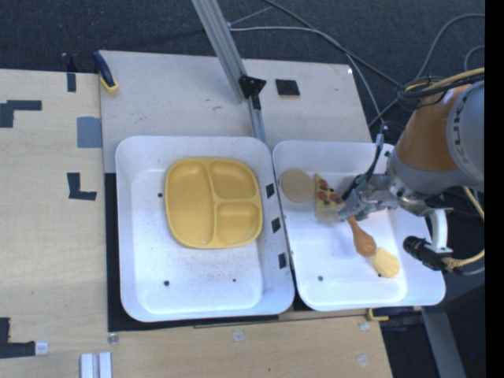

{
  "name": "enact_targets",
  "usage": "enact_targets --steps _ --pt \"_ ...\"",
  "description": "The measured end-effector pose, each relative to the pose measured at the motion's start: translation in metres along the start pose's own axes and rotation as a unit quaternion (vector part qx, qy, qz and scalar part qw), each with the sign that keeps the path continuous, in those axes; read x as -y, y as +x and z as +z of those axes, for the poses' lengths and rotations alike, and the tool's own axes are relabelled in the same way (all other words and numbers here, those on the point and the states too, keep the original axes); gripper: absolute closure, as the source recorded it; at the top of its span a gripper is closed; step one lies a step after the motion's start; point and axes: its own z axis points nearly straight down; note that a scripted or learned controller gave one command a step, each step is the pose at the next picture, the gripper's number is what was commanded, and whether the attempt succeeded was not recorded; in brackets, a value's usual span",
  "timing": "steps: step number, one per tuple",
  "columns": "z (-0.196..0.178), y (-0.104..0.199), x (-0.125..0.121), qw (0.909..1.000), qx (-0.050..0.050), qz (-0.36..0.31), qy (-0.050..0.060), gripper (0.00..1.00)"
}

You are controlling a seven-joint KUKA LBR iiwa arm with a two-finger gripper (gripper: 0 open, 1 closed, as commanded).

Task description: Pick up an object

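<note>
Robotics lab setup, not a home: industrial arm (441,144) over a plywood bench (47,235) with tape marks, two white bins (142,290) side by side, loose cables (315,34) across dark carpet (354,6), aluminium mounting pole (216,30), clamp (105,71) on board edge.

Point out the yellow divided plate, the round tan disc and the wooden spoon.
yellow divided plate (213,202): camera view, on the ridge where its compartments meet.
round tan disc (297,185): camera view, on its centre.
wooden spoon (364,241): camera view, on its brown handle.
</note>
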Motion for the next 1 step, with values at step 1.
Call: enact_targets --steps 1 --pt "-0.0485 0.0003 -0.0106 1.0000 0.000 0.000 -0.001 1.00"
